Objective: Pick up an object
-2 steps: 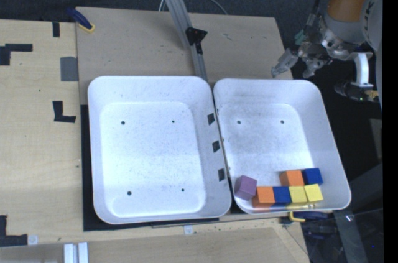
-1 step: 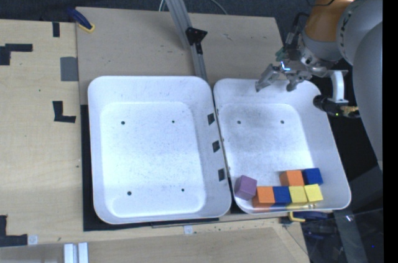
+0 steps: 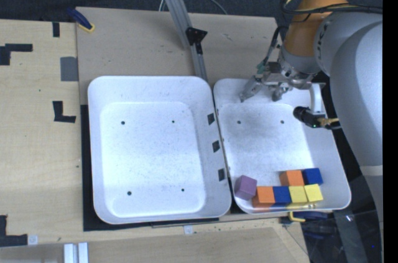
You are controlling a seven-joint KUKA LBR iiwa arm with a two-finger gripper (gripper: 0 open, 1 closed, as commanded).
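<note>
Several small blocks lie along the near edge of the right bin (image 3: 323,153): a purple block (image 3: 246,185), an orange block (image 3: 265,194), a blue block (image 3: 282,194) and two yellow blocks (image 3: 298,194). Behind them sit another orange block (image 3: 291,178) and another blue block (image 3: 312,175). My gripper (image 3: 263,92) hangs over the bin's far edge, well away from the blocks. Its fingers (image 3: 247,94) are spread open with nothing between them.
The left bin (image 3: 149,150) sits beside the right one. A slanted metal pole (image 3: 177,0) with a black clamp rises behind the bins. The grey arm (image 3: 354,81) fills the right side, with a black fitting (image 3: 308,115) over the right bin.
</note>
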